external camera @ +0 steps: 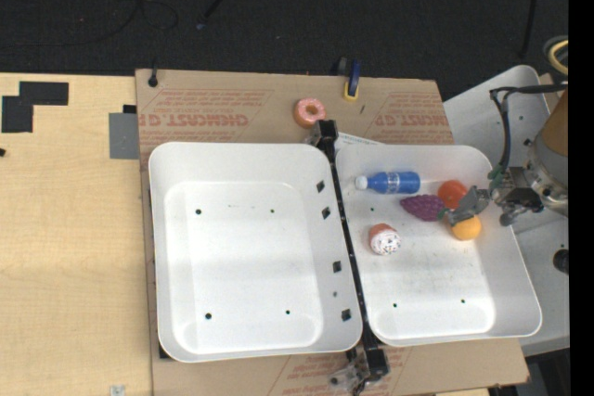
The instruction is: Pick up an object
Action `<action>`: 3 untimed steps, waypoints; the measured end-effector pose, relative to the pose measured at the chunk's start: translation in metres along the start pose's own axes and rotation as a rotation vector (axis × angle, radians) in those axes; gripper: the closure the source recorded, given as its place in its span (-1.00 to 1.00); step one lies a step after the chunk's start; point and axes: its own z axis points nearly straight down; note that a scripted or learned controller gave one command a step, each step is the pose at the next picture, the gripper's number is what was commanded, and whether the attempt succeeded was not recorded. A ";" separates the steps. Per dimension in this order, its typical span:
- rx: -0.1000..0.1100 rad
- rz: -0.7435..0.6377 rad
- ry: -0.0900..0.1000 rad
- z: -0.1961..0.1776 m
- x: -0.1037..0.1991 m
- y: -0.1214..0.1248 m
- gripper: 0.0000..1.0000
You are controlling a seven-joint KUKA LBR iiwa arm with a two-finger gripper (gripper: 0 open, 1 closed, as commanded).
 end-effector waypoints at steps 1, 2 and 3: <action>-0.004 -0.006 -0.002 0.101 -0.004 0.055 -1.00; 0.002 -0.006 0.002 0.135 0.039 0.106 -1.00; 0.004 0.001 0.002 0.133 0.071 0.059 -1.00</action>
